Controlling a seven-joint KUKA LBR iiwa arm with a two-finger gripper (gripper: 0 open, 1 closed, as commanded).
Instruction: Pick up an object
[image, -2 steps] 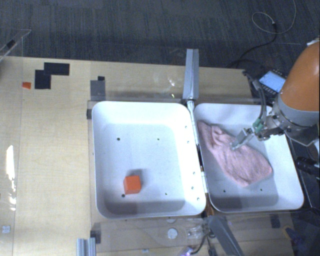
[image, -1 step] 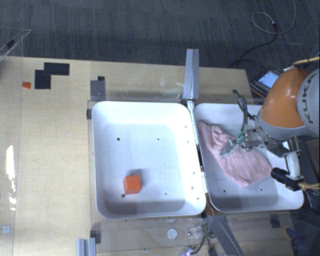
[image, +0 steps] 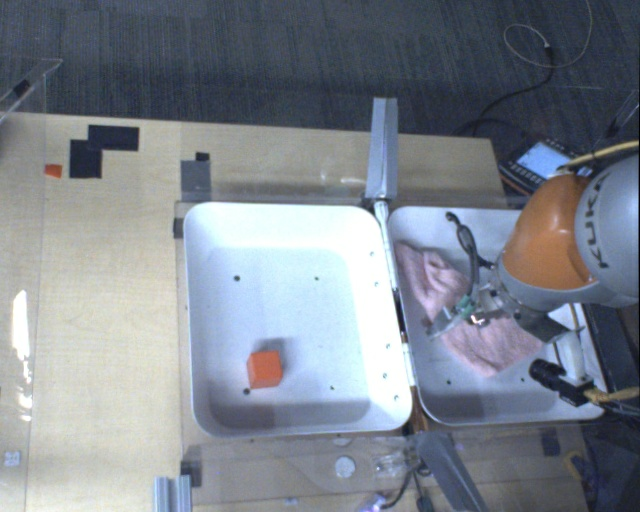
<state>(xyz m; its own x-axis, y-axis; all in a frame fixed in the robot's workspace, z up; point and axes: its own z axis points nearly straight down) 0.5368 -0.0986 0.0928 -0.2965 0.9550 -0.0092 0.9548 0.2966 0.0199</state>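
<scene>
Grey-armed and orange-banded, my gripper (image: 462, 312) hangs low over the pink cloth (image: 470, 320) in the right bin (image: 480, 408); whether anything is caught I cannot tell. Directly beneath the tool, the cloth runs diagonally from upper left to lower right. Well apart to the left, an orange block (image: 265, 369) sits in the left bin (image: 300, 225).

An orange block (image: 265, 369) lies in the left bin (image: 215, 235). The gripper (image: 455, 312) sits over a pink cloth (image: 455, 310) in the right bin (image: 480, 405), possibly touching it.
</scene>
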